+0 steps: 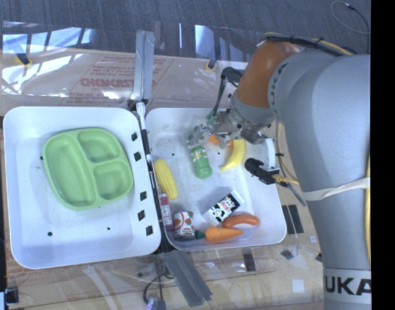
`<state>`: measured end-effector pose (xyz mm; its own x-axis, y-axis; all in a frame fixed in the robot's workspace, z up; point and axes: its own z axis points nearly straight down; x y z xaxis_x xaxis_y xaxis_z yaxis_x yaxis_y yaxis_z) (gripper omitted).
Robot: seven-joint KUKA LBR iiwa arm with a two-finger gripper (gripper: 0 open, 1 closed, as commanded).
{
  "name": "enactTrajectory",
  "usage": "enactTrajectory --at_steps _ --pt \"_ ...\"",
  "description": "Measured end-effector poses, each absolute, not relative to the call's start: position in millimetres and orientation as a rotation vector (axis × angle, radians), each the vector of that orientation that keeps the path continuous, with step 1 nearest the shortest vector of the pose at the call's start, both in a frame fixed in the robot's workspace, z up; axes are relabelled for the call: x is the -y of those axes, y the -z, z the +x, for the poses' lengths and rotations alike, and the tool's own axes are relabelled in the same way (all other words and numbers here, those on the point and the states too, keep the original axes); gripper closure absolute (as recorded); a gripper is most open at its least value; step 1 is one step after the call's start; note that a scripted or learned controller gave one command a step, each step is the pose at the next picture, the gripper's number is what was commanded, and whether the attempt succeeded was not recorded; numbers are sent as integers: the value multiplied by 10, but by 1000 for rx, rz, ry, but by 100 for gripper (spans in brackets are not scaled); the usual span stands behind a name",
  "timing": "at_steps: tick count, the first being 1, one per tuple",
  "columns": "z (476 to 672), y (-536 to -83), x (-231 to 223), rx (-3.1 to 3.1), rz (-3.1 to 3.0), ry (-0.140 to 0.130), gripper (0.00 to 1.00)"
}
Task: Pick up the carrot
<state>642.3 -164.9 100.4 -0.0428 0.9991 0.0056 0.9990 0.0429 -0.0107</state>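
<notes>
Hovering with tool (pixel 213 129) over right bin's (pixel 273 228) far end near green bottle (pixel 201 163), finger state impossible to tell; needing travel to carrot (pixel 223 234) lying at near wall beside sausage (pixel 240 221), then descending centred along it

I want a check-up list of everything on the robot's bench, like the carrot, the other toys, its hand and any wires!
Surface: two shallow white bins side by side, left bin and right bin.
Job's things: carrot lies near the right bin's front edge, apart from the gripper.
Clutter: green divided plate in the left bin; in the right bin, corn cob, green bottle, banana, sausage, black-and-white carton, small can.
Grippers: gripper low in the right bin's back part, by the bottle and banana; jaws too cluttered to judge.
Cables: black cable on the floor, top right.
Surroundings: clear plastic sheet behind the bins.
</notes>
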Motion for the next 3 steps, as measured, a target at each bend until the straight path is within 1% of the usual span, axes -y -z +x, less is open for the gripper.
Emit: enactTrajectory --at_steps 1,2,3 --pt "6427 -1106 1645 2265 -2160 -8 100" --pt "6575 -1809 2070 2480 -1929 0 100" --pt "6576 -1809 2068 2481 -1929 0 0"
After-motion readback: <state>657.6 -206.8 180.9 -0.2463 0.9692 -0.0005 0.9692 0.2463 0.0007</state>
